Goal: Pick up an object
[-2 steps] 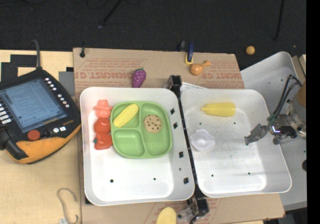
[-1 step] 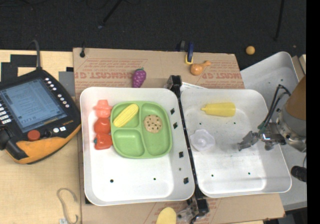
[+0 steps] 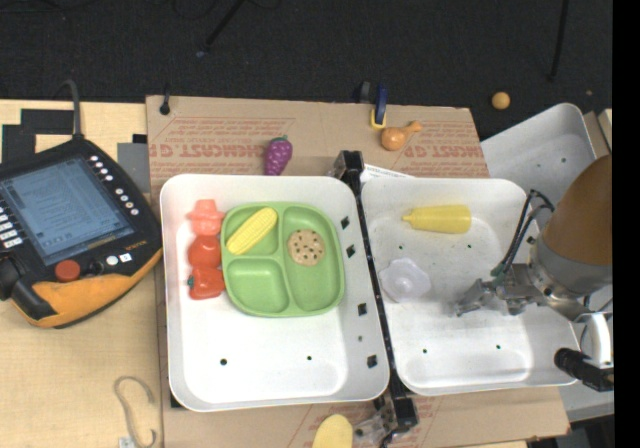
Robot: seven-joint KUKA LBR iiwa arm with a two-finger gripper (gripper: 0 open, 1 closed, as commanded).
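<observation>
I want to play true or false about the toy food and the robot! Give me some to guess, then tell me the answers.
1. The corn lies in the green tray. True.
2. The cookie is in the right bin. False: it sits in the green tray, in the left bin.
3. A yellow toy lies in the right bin. True.
4. The purple grapes are inside the left bin. False: they lie on the cardboard behind it.
5. The robot's hand is over the right bin. True.

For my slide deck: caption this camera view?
Gripper low in right bin near clear cup; left bin holds green tray.
</observation>
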